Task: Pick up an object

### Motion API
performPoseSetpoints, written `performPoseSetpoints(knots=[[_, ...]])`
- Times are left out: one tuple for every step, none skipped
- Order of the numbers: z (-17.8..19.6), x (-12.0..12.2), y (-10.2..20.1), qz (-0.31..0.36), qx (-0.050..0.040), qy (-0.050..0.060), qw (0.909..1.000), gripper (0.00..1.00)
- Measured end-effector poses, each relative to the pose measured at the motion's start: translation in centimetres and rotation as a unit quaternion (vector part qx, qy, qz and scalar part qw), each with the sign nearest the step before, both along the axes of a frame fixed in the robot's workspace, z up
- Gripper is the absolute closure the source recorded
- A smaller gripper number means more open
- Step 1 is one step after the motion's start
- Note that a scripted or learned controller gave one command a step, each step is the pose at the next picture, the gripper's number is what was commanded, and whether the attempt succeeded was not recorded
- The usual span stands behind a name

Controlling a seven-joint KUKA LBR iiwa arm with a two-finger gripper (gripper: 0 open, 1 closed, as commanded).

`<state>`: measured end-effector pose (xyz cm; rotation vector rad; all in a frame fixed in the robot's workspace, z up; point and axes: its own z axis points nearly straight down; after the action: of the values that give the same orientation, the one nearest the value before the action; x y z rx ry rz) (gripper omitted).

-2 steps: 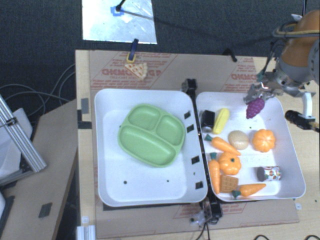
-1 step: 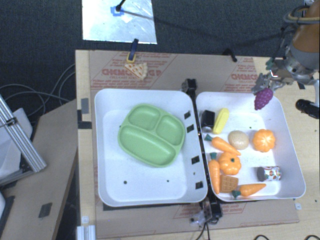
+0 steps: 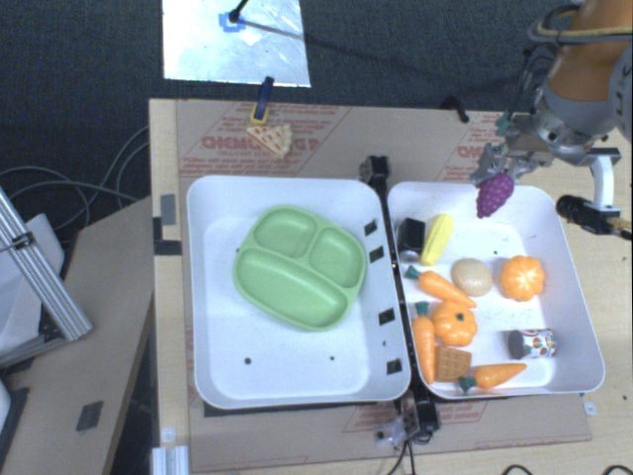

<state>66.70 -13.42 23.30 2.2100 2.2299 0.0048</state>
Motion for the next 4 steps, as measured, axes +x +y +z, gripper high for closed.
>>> performPoseSetpoints(knots=[[-0.9, -0.1, 6.3, 0.001, 0.0009, 0.001, 1.0, 1.0], [-1.5, -0.3, 12.5, 0.001, 0.001, 0.001, 1.0, 1.0], [0.1, 0.3, 16.1, 0.0, 0.0006, 0.0, 1.0, 1.0], [-1.2, -0.2, 16.7, -0.001, -0.0003, 0.001, 1.0, 1.0]])
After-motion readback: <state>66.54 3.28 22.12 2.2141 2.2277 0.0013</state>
